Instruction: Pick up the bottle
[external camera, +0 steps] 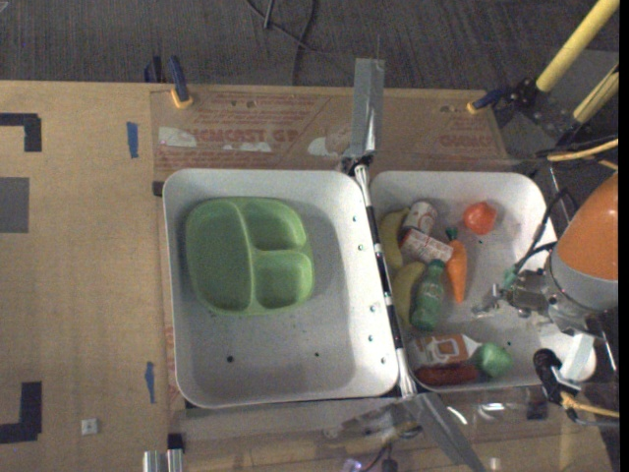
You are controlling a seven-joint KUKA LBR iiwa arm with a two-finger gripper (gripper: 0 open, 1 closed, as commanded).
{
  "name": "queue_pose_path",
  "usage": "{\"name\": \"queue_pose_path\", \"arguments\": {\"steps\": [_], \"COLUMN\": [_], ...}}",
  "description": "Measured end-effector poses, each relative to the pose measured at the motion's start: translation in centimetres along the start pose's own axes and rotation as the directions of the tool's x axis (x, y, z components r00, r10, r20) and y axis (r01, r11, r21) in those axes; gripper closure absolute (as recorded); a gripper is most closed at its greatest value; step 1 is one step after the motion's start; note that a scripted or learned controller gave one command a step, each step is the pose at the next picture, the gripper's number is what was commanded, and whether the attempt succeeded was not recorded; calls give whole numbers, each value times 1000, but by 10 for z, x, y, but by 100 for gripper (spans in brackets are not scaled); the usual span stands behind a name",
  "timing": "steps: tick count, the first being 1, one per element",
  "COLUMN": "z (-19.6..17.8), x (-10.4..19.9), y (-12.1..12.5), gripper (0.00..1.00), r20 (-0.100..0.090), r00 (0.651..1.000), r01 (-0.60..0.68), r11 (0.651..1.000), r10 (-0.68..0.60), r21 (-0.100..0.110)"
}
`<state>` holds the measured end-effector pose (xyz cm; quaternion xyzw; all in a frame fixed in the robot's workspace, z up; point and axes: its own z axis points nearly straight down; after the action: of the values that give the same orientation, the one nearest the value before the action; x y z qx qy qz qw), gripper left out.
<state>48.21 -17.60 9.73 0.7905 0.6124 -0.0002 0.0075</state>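
Brown cardboard covers the bench (79,293), with blue tape marks on it; dark carpet and a black cable lie beyond its far edge. The left bin (280,357) holds a green divided plate (250,254). In the right bin (511,195), the green bottle (428,296) lies among toy foods, beside an orange carrot (457,269). The gripper (496,301) hovers right of the bottle; its state cannot be told.

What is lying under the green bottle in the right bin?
The green bottle lies across a yellow banana-like piece, beside the carrot. Whatever sits directly beneath the bottle's body is covered.
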Motion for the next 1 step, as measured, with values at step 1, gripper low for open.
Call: {"name": "queue_pose_path", "arguments": {"steps": [1], "z": [9], "x": [-3], "y": [1], "gripper": [0], "r20": [-10], "r00": [986], "r01": [-168], "r11": [986], "r10": [168], "r21": [4]}}
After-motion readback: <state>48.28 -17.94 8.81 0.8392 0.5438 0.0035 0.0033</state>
